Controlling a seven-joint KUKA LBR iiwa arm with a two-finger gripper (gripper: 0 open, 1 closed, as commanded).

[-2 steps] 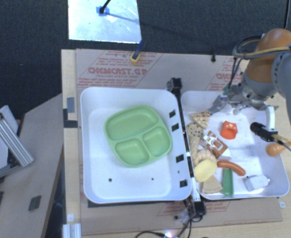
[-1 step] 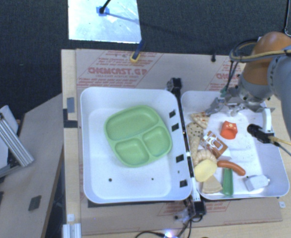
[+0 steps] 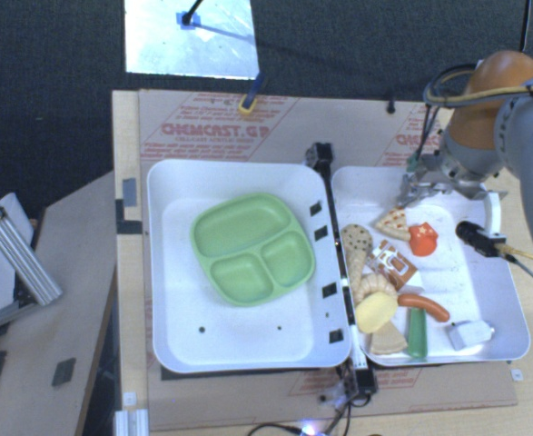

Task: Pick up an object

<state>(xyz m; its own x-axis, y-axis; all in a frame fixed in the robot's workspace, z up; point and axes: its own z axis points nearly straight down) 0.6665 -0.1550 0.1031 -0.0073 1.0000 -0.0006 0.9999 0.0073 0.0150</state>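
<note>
My end effector (image 3: 418,189) hangs over the far part of the right shallow white plastic bin (image 3: 507,321). I cannot tell if it is released or clenched, and I see nothing in its grip.

The biggest thing is the brown cardboard-covered counter (image 3: 221,121) under both bins. Next is the left shallow white plastic bin (image 3: 180,334), far off to the side of my end effector, away from my arm. In it lies a smooth light green plastic tray with three hollows (image 3: 251,248).

All the small things are in the right bin, closer to the camera than my end effector. The nearest is a flat tan triangle like a toy pizza slice (image 3: 394,223), just below my end effector and a little toward the left bin. I think it is the easiest one to pick. Its point faces my arm's side.

Just beside it is a small shiny red toy like a tomato (image 3: 422,239). Farther off lie a long orange-red toy sausage (image 3: 424,306), lying across the bin, a round yellow toy like a potato (image 3: 376,312), a thin green stick-shaped toy (image 3: 416,334) pointing at the camera, and a speckled tan cookie-shaped toy (image 3: 356,239). A small grey block (image 3: 470,334) sits in the near corner.
</note>
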